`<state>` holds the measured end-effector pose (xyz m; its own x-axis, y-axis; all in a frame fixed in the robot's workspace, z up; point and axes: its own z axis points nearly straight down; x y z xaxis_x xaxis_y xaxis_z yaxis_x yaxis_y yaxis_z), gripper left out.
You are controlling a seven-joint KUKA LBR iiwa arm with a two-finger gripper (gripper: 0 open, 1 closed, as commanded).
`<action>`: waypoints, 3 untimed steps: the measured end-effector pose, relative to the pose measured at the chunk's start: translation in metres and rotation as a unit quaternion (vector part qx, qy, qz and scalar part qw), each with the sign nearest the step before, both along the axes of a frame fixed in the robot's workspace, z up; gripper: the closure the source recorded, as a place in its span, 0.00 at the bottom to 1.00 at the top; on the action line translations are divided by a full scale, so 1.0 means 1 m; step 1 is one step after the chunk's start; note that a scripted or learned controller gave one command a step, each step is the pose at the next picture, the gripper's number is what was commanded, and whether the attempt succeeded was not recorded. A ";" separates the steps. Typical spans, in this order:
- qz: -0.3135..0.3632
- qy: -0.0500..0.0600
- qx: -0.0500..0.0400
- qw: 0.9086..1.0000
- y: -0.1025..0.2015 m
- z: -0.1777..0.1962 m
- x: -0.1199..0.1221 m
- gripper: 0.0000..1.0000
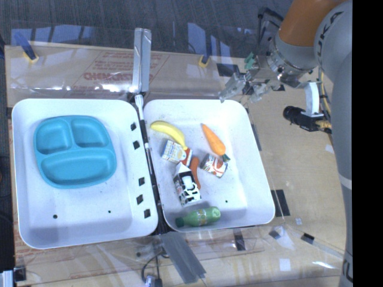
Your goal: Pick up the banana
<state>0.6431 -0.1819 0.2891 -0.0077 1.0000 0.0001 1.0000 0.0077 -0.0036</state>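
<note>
Green bottle (198,217) at right bin's (254,160) near edge, carton labels too small to read, banana (169,133) lay far-left in that bin, well apart from fingers (238,88), grip state unclear.

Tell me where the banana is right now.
The banana lies in the right bin, near its upper-left corner, just above a small carton and left of the carrot.

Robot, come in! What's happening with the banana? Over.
Gripper above right bin's far rim, nothing in it. Banana lying in that bin, untouched. Small carton touching banana; carrot nearby.
</note>
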 end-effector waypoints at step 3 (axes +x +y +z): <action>0.269 -0.002 0.000 0.963 0.072 -0.186 0.015 1.00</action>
<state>0.6581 -0.1100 0.1035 -0.5255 0.8508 -0.0009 0.8508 0.5255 -0.0002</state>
